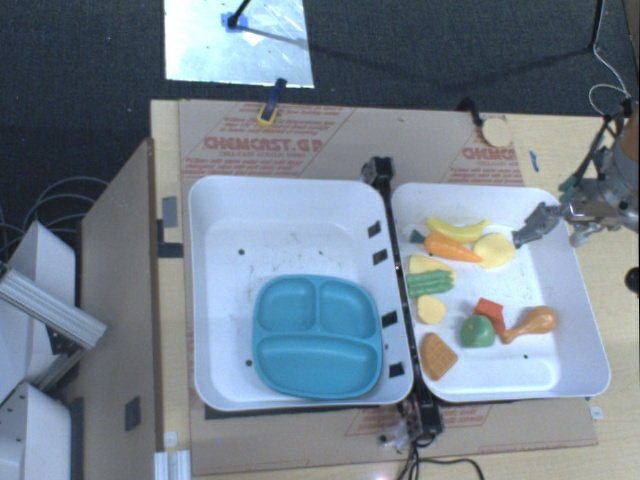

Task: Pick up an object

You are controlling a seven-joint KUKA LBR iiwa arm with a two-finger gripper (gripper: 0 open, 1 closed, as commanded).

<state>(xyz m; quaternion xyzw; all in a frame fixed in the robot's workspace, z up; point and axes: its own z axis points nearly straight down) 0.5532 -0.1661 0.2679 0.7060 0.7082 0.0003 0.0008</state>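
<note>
Bench with two white bins, arm entering from the right.

Left bin (215,268): one blue divided plate (318,334), near side. Right bin (575,328): toy food in a loose cluster, namely a banana (456,228) at the far edge, a carrot (452,250) just beside it, a pale yellow round piece (494,250), green beans (429,282), a green vegetable (477,332), a drumstick (528,323) and a waffle-like piece (437,354) nearest. Gripper (530,226) sits at the far right of this bin, its tip beside the pale yellow piece; whether it is spread or closed cannot be told. Step, as judged: approach, nothing lifted yet. Next move likely calls for settling over one piece apart from its neighbours before closing.
</note>
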